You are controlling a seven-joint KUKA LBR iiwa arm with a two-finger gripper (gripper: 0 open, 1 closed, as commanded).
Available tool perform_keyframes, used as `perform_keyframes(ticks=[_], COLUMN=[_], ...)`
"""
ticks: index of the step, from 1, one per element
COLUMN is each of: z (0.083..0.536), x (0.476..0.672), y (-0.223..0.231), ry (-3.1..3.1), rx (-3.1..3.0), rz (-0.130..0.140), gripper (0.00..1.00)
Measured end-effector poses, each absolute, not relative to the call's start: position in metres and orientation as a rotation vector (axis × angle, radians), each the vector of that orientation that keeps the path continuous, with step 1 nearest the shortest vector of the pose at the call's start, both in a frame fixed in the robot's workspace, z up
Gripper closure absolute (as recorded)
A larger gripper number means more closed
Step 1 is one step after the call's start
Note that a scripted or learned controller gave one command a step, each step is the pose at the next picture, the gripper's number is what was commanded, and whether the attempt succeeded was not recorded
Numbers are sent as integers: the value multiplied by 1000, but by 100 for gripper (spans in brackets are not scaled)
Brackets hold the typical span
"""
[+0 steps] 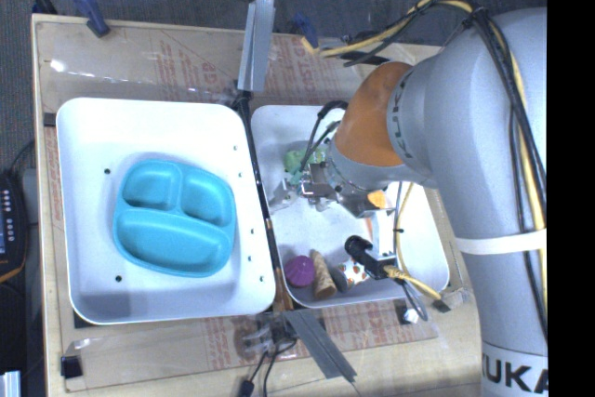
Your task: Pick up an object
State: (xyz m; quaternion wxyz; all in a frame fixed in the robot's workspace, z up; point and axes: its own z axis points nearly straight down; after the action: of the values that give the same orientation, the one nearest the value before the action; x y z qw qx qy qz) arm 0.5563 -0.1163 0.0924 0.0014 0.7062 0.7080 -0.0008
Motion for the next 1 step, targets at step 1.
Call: perform_keyframes(ticks=[1], z=[98], x=[491], y=[-109], ry=[2185], rx=[2215], rz=[-7], gripper=[0])
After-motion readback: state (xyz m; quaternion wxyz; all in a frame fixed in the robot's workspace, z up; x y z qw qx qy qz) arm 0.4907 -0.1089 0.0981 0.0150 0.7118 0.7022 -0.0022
